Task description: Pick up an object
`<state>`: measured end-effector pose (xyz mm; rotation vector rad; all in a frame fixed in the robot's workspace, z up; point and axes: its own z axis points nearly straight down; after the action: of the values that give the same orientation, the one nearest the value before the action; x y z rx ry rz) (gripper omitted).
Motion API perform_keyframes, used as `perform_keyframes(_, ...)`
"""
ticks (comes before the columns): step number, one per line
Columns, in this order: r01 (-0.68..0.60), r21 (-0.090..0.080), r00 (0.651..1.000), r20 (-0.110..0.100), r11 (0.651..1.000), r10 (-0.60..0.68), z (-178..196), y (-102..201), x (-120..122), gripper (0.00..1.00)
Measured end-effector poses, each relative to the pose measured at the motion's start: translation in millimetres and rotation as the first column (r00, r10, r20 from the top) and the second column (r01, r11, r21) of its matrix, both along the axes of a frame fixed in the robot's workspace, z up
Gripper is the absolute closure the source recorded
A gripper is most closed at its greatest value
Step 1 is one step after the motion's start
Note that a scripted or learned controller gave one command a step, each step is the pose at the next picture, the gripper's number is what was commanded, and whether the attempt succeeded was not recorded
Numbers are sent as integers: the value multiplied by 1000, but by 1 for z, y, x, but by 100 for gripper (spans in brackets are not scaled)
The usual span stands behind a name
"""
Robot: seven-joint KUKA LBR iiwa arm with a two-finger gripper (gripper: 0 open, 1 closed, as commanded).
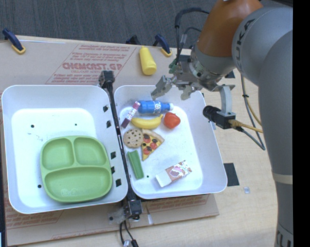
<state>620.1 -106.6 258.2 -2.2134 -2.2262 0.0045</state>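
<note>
My tool (pixel 174 89) hovers with fingers apart and holding nothing, above the far edge of the right bin (pixel 212 158). The blue bottle (pixel 153 107) lies just below it, so I should descend straight and close across its narrow side

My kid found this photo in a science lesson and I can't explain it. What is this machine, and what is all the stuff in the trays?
It is a factory-style robot arm, grey with an orange band, photographed from one camera fixed above the bench and looking down at a slant. At its tip is a gripper with two jaws, standing apart with nothing between them, above the far edge of the right bin. That bin holds toy food: a blue bottle, banana, tomato, cookie, pizza slice, green stick and a small carton. The left bin holds a green divided plate. A yellow bottle lies on the cardboard behind.
</note>
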Motion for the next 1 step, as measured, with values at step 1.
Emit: perform_keyframes(1, -1, 1, 1000, -3, 1000, 1, -134, 5, -57, 0)
